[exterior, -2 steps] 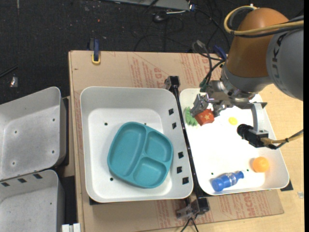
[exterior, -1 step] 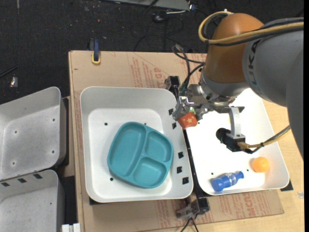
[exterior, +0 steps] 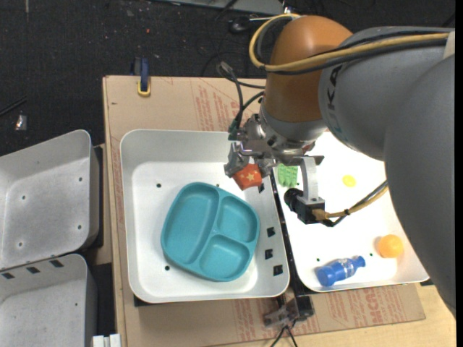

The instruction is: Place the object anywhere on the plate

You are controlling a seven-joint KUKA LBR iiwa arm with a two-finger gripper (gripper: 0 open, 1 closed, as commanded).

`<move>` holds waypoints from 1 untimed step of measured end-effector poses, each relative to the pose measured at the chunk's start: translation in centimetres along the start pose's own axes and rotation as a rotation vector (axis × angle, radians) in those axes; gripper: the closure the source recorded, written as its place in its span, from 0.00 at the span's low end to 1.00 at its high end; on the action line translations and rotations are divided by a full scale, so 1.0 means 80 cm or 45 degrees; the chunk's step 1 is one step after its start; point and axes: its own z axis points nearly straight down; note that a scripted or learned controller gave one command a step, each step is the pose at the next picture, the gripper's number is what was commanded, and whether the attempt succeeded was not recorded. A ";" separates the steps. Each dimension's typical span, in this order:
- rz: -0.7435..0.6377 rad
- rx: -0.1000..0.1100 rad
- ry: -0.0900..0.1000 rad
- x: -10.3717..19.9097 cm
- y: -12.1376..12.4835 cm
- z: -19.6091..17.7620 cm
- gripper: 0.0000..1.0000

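Note:
A teal divided plate (exterior: pixel 210 231) lies in the left white bin (exterior: pixel 145 172). My gripper (exterior: pixel 247 170) hangs over that bin's right side, just beyond the plate's upper right corner. It is shut on a small red block with a yellow star (exterior: pixel 249 178), which shows between the two fingers. The block sits above the bin floor, beside the plate rim rather than over the plate. The arm's orange band and grey wrist hide the area behind the gripper.
The right bin (exterior: pixel 362 215) holds a green object (exterior: pixel 288 175) close to the gripper, a small yellow piece (exterior: pixel 349 181), an orange ball (exterior: pixel 390 246) and a blue bottle (exterior: pixel 340 269). A black cable and connector (exterior: pixel 304 210) dangle over the divider between the bins.

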 end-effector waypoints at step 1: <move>0.002 0.003 -0.002 0.060 -0.006 0.015 1.00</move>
